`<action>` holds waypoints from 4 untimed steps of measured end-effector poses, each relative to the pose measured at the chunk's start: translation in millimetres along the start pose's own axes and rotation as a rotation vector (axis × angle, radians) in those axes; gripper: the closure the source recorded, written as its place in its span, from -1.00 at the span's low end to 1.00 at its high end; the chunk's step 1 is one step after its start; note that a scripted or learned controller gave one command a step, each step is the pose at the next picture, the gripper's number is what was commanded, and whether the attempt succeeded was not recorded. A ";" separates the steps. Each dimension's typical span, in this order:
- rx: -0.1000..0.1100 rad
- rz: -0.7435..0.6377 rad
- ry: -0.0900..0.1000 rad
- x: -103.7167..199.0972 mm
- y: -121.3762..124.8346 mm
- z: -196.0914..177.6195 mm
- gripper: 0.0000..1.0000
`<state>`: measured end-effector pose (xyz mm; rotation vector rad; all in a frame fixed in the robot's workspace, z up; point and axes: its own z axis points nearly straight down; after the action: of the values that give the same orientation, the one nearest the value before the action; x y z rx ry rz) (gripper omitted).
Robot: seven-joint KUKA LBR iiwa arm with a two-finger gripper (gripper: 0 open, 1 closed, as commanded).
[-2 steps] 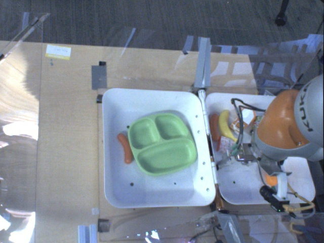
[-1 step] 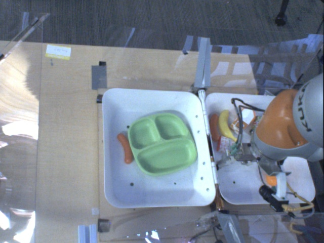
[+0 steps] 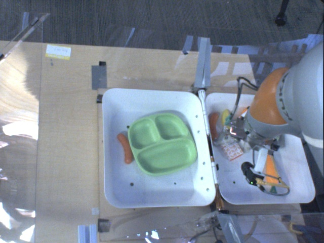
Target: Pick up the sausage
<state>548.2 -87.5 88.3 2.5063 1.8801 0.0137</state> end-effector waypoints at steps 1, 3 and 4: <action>-0.006 -0.007 -0.001 1.0 2.1 -11.3 1.00; 0.005 1.078 -0.006 102.7 -57.7 -132.8 1.00; 0.006 1.077 -0.007 102.9 -57.8 -132.9 -1.00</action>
<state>519.9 27.7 220.7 3.1223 0.3295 0.0054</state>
